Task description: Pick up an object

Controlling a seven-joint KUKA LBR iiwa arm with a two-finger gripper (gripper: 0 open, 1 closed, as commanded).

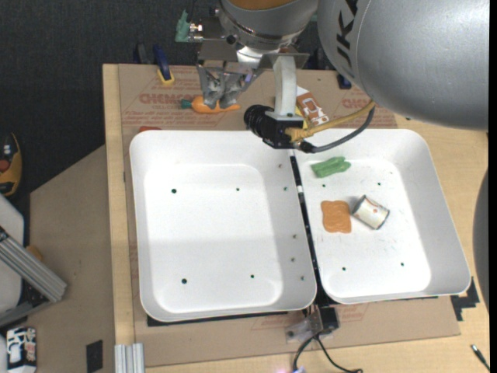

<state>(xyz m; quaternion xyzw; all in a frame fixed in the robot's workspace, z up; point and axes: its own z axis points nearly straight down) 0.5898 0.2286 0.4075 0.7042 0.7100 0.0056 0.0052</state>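
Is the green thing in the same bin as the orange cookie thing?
Yes, the green piece lies in the right bin, near its back edge, with the flat orange piece closer to the bin's middle.

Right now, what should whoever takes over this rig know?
Gripper: raised beyond the bins' far edge, over an orange object on the board; whether it grips anything is unclear.
Right bin: green piece, orange-brown piece, small white cylinder.
Done: no pick confirmed.
Left: secure one object, probably from the right bin.
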